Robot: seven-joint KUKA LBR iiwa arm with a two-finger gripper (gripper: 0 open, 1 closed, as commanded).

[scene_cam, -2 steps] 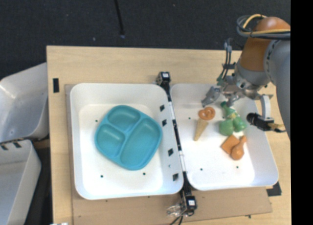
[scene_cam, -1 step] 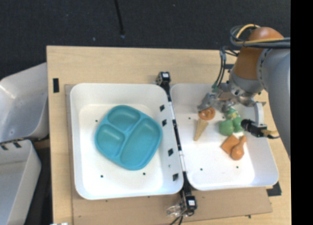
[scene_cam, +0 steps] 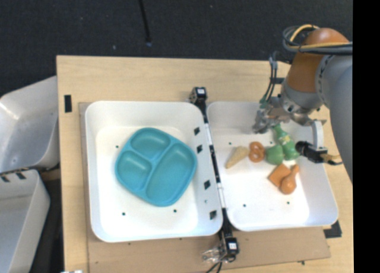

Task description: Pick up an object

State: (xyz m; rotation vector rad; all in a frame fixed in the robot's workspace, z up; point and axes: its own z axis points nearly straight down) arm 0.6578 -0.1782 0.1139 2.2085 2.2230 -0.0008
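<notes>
Left bin [scene_cam: 95, 206] holds a blue divided plate [scene_cam: 155, 166] at centre frame. Right bin [scene_cam: 309, 206] holds a beige wedge [scene_cam: 237, 156], small orange piece [scene_cam: 256, 151], green toy [scene_cam: 279, 150] and orange toy [scene_cam: 284, 178]. Gripper [scene_cam: 266, 122] (finger state cannot be determined) sits just above-left of the green toy.

No text, label, brand, number or sign can be read on anything here.
</notes>
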